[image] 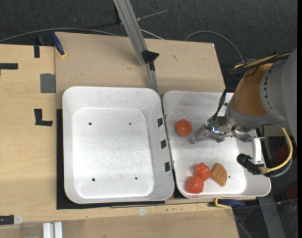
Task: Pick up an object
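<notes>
Orange wafer (219, 174) near bin's front rim, claw (199, 137) just beside red ball (183, 128), holding nothing, opening unclear

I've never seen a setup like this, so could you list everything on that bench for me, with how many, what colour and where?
Bins: two, white, side by side on the bench.
Ball: one, orange-red, upper middle of the right bin, just left of the gripper.
Red pieces: two, red, touching each other at the near edge of the right bin.
Waffle: one, tan, right beside the red pieces.
Pole: one, grey metal, slanting down from the top to the gap between the bins.
Clamp: one, blue and yellow, at the board's far left corner.
Tape marks: several, black, on the wood at left.
Arm: one, grey with an orange band, reaching in from the right.
Gripper: one, metal, low over the right bin.
</notes>
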Tool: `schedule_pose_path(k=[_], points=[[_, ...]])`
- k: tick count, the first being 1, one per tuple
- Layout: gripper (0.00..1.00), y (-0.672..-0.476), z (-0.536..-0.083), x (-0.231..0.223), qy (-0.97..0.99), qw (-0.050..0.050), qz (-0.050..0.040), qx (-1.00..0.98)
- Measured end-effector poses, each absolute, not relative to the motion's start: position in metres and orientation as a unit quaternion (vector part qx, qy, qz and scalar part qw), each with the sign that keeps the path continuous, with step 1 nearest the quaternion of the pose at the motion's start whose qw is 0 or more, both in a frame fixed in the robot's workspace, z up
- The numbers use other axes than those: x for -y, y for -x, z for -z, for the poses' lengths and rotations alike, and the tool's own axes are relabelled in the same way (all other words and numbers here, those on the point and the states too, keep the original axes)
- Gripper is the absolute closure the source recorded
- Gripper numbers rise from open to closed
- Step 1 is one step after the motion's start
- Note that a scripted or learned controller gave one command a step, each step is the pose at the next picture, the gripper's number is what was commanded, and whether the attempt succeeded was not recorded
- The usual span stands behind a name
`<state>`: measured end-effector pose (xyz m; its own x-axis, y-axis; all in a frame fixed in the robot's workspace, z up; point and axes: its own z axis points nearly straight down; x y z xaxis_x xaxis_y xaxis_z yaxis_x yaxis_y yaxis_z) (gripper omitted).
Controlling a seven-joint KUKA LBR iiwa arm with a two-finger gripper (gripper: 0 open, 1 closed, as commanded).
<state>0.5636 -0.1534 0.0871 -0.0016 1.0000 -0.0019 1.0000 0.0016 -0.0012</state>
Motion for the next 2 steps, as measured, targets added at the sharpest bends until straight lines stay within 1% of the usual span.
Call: schedule_pose_path(k=[1,2], points=[[1.00,-0.564,-0.099,0.153,-0.706,0.000,0.0005,-0.708],[1.00,-0.564,-0.162,0.149,-0.706,0.002,-0.0013,-0.708]])
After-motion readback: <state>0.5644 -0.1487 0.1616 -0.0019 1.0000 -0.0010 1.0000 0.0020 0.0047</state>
